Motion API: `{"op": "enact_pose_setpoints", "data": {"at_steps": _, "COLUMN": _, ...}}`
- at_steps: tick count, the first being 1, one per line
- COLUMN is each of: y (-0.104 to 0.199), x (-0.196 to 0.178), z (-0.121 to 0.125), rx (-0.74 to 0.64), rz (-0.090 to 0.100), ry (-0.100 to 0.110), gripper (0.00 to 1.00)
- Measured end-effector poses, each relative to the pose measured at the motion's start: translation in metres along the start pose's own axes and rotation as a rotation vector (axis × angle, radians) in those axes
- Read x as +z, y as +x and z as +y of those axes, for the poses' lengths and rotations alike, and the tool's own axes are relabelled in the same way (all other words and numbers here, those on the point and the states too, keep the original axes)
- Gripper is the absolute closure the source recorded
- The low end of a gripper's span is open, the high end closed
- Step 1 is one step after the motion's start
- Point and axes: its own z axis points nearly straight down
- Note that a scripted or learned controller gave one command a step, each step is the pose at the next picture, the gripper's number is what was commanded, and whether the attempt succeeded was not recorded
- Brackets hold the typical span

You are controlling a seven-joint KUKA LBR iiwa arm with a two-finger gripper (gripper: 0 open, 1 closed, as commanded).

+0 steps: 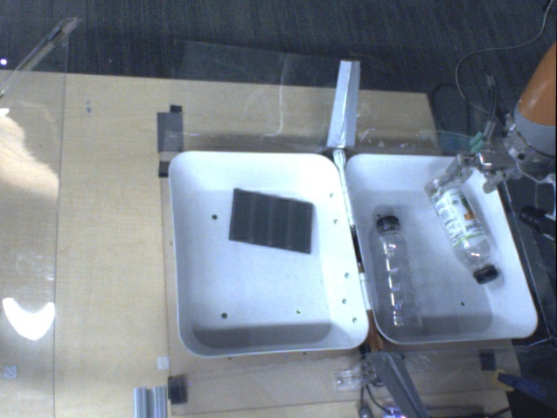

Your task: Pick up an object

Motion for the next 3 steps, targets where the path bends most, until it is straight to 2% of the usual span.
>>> {"op": "enact_pose_setpoints", "data": {"at_steps": 1, "y": -0.007, "x": 0.11, "z": 0.016, "rx": -0.093, "rz": -0.002, "ry": -0.005, "gripper": 0.0}}
{"op": "enact_pose_setpoints", "data": {"at_steps": 2, "y": -0.005, "x": 0.097, "z": 0.019, "rx": -0.099, "rz": -0.005, "ry": -0.012, "gripper": 1.0}}
{"op": "enact_pose_setpoints", "data": {"at_steps": 3, "y": 0.041, "x": 0.1, "z": 0.043, "rx": -0.072, "rz": -0.007, "ry": -0.003, "gripper": 1.0}}
